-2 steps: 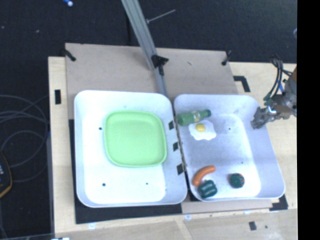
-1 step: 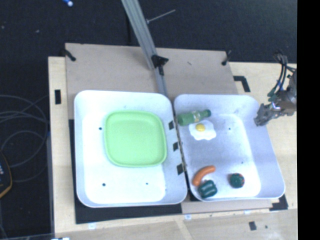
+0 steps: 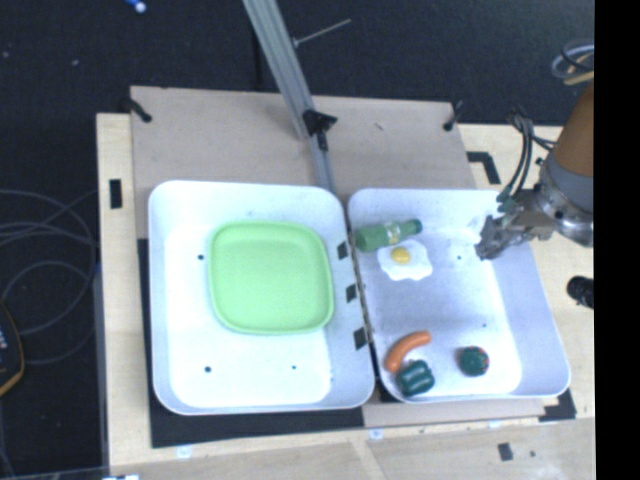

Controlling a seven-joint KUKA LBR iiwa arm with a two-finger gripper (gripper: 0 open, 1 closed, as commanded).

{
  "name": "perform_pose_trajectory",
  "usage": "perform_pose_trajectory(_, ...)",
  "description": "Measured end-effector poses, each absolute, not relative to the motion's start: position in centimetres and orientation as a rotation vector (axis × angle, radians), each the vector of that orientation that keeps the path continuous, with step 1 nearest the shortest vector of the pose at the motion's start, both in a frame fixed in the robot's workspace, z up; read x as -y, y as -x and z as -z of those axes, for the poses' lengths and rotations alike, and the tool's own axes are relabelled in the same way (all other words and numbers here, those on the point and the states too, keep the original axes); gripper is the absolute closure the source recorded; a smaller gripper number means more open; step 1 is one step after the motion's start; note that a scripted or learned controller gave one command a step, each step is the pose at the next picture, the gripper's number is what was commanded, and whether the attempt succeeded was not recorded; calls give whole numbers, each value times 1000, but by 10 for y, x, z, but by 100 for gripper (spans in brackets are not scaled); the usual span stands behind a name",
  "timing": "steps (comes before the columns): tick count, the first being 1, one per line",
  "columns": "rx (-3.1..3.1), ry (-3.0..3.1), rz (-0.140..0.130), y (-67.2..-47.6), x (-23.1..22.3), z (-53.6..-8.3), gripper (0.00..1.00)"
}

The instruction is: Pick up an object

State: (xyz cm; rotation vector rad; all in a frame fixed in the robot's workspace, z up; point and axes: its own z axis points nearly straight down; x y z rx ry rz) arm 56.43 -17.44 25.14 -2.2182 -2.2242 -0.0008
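Nearest, a green pepper (image 3: 414, 377) touches a sausage (image 3: 408, 347); pincer (image 3: 490, 245) state unclear, over the right bin (image 3: 530, 308).

**Gripper hanging over the right bin's far edge**

I've got the gripper (image 3: 490, 245) over the right bin (image 3: 530, 308), near its right rim, nothing between its fingers. Below it: a fried egg (image 3: 405, 261) touching a green bottle (image 3: 387, 234), then an orange sausage (image 3: 407, 348), a green pepper (image 3: 415, 376) and a dark green ball (image 3: 474, 361) (near the front wall). The left bin (image 3: 180, 298) carries a green plate (image 3: 271, 276).
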Motion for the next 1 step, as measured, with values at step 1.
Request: perform_pose_trajectory(1, 2227, 2216, 2, -566, 117, -251, 100)
